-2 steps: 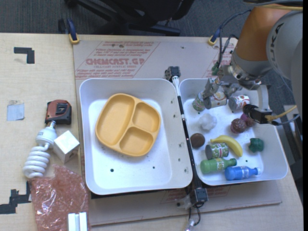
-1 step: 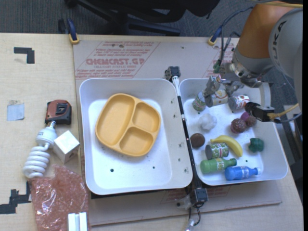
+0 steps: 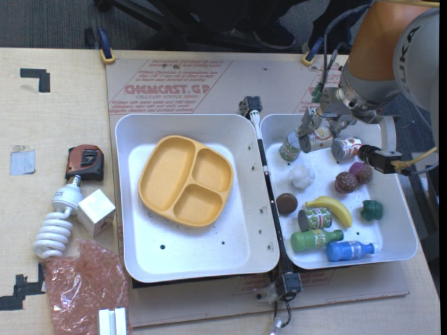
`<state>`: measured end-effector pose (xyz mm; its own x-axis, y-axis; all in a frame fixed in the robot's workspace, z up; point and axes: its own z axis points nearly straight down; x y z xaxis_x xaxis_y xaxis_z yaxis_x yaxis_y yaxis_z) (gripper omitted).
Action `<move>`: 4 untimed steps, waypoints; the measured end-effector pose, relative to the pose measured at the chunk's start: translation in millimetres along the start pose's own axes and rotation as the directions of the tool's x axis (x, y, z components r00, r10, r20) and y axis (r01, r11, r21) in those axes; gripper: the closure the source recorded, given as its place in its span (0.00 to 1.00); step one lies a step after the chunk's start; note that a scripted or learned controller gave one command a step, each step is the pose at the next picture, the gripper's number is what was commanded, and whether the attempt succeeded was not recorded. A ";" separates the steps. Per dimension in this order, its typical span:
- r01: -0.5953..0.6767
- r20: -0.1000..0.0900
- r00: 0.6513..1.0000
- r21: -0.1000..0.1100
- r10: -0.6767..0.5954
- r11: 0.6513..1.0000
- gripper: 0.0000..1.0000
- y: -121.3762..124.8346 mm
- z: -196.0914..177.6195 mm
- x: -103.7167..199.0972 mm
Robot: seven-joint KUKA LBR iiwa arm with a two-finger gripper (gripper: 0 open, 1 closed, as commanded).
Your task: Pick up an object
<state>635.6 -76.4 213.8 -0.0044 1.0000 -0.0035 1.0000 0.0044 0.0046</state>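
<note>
Blue bottle (image 3: 350,250) lies lengthwise along right bin's (image 3: 405,239) near wall, cap toward green bottle (image 3: 316,240). Banana (image 3: 333,209) just behind, slanted. Gripper (image 3: 312,132) over far-left corner beside small jar (image 3: 290,149); fingers' spread cannot be judged, nothing seen held

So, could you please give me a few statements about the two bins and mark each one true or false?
1. The yellow three-compartment plastic plate lies in the left white bin. True.
2. The yellow banana lies on that plate. False: it lies in the right white bin, beside the green can.
3. The blue plastic bottle lies on its side near the right bin's front edge. True.
4. The spiral white light bulb lies inside the left bin. False: it lies on the bench, left of it.
5. The gripper hovers over the left bin. False: it is over the right bin's back corner.
</note>
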 end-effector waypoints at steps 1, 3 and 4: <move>0.002 0.001 1.000 -0.002 -0.002 1.000 1.00 0.7 -9.9 -0.5; -0.004 -0.003 1.000 0.005 0.004 1.000 1.00 -15.7 -23.0 81.4; -0.003 -0.002 1.000 0.005 0.003 1.000 1.00 23.9 -9.3 137.9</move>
<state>658.9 61.6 222.8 -0.0019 1.0000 -0.0014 1.0000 0.0019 -0.0001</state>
